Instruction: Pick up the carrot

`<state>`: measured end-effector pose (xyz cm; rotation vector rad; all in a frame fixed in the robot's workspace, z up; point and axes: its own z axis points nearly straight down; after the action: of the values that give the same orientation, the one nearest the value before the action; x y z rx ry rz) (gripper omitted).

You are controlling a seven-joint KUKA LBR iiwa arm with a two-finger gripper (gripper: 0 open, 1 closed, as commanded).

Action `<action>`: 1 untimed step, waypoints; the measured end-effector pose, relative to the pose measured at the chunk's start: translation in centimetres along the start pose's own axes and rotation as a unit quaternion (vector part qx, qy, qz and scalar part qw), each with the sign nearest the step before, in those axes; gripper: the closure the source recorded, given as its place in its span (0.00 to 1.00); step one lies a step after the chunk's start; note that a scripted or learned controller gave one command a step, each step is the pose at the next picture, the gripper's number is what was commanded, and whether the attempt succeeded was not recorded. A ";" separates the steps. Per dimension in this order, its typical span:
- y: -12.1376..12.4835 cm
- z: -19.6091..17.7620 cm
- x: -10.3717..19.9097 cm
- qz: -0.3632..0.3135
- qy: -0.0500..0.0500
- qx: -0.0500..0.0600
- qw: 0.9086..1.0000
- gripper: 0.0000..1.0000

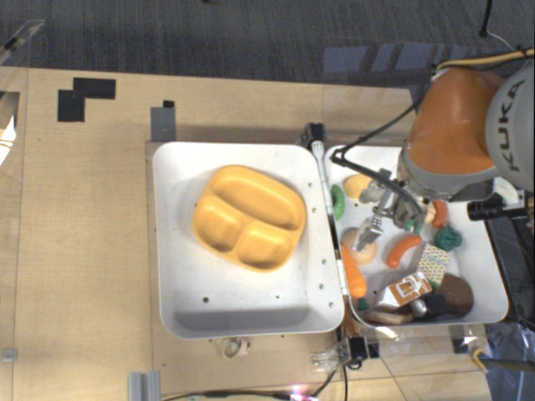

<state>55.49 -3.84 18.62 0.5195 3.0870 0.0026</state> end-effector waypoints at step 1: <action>-2.8 4.7 -5.6 0.104 0.001 0.001 0.995 0.00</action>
<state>59.93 -8.31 13.95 0.8372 3.0201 0.0011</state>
